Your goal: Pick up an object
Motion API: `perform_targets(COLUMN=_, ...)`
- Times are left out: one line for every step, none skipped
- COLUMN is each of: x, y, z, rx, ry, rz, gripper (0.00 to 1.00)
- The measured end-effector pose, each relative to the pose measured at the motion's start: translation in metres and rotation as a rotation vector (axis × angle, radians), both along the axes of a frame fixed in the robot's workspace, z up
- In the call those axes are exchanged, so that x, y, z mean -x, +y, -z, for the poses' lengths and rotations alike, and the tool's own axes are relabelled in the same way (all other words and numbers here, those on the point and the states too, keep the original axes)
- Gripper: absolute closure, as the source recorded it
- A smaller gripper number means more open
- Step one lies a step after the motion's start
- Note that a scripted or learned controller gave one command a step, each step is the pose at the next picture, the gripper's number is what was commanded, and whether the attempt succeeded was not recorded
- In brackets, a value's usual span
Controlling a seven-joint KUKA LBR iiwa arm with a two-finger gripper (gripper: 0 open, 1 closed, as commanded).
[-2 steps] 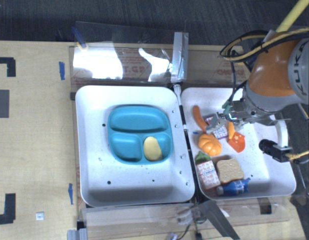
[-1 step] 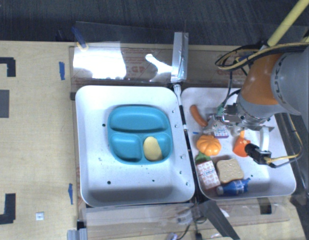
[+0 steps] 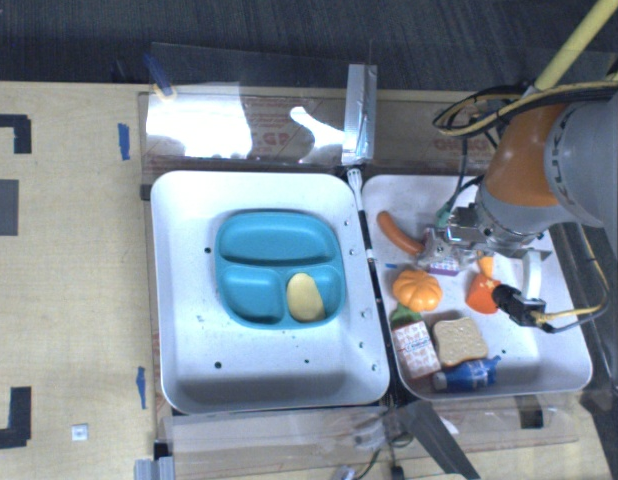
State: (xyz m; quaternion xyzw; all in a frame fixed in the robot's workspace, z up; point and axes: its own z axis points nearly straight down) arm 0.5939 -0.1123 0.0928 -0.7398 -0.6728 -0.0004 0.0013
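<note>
Right now your gripper (image 3: 451,248) sits low in the right-hand shallow white bin (image 3: 569,363), near its far left part, at the end of the grey arm with the orange band (image 3: 524,163) that reaches in from the right. You cannot tell from this slant whether it is released or clenched, and nothing shows as held, so treat the pick as not yet made.

Just beside the gripper lie the likeliest targets: the orange-red sausage-shaped toy (image 3: 398,232) to its left and the round orange pumpkin-like toy (image 3: 417,288) below it. A small orange cone-like piece (image 3: 483,294) lies under the wrist. Nearer the front wall are a tan slice of toy bread (image 3: 459,340), a red-and-white carton (image 3: 415,348) and a blue bottle lying on its side (image 3: 471,374), packed close together.

Choose one thing and commit. The sausage looks narrow and stands a little apart from its neighbours, so it is probably the easier grasp; come down centred across its short width. The pumpkin is rounder and may roll out.

The left-hand white bin (image 3: 179,348) holds a blue divided tray (image 3: 274,238) with a pale yellow egg-shaped piece (image 3: 305,296) in its lower-right compartment.
</note>
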Motion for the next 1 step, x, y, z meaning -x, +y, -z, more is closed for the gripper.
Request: perform_targets(x=-0.0424, y=0.0608, z=-0.0924, rx=0.001, ry=-0.003, rz=0.054, gripper=1.00)
